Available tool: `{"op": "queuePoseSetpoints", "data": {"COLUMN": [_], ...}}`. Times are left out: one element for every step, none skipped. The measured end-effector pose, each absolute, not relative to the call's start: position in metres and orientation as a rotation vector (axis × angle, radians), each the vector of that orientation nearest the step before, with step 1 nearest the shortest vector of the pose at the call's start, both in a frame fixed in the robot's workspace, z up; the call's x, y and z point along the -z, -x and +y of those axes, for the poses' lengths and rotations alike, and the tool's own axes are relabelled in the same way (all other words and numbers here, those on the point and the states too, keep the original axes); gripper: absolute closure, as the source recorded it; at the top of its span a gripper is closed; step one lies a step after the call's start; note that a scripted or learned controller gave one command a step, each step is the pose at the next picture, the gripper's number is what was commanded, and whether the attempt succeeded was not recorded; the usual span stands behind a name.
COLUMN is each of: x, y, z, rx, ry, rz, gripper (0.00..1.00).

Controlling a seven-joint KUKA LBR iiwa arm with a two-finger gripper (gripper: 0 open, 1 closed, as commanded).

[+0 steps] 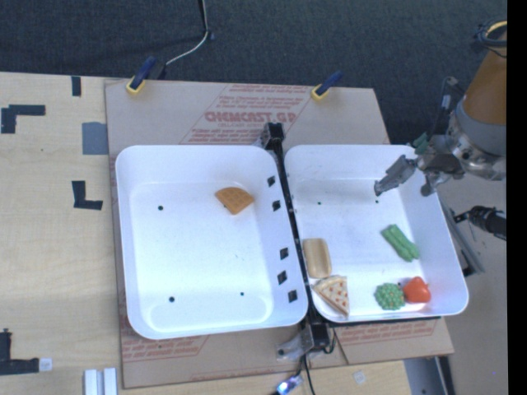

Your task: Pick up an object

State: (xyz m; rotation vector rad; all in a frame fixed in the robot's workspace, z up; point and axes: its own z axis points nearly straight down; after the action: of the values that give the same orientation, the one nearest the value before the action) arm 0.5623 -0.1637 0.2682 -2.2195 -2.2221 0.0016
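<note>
**Open Gripper Hanging Over the Right Bin's Far Corner**

The arm (486, 97) is reaching in from the right, its orange band showing above the wrist. The gripper (409, 178) is hovering over the far right part of the right bin (362, 159), and its two dark fingers (390, 178) are standing spread apart with nothing showing between them.

Taking the right bin as the landmark, five objects are lying inside it. A green bean-shaped piece (399, 243) is resting near the bin's right wall, roughly midway along it and nearer the camera than the gripper, clearly apart from the fingers. In the near right corner a green broccoli-like piece (389, 296) is sitting just beside a red tomato-like piece (417, 290), the two seeming to touch. Along the bin's left wall a pale bread-like piece (317, 257) is lying, and just nearer the camera from it a triangular pizza-like slice (333, 295) is sitting in the near left corner.

To the left of the right bin, sharing its dividing edge, the left bin (148, 171) is holding one orange-brown cracker-like piece (235, 199) in its far half, toward the side next to the right bin. Both bins are resting on a brown board (239, 113), with two clamps, one (141, 76) and another (327, 84), gripping its far edge beyond the bins.
</note>
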Motion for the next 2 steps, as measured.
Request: {"op": "queuePoseSetpoints", "data": {"x": [-0.332,-0.334], "y": [-0.56,-0.563], "z": [-0.07,0.037], "rx": [0.008,0.003], "ry": [2.21,2.206], "rz": [-2.235,-2.234], "gripper": [0.0,0.0]}}
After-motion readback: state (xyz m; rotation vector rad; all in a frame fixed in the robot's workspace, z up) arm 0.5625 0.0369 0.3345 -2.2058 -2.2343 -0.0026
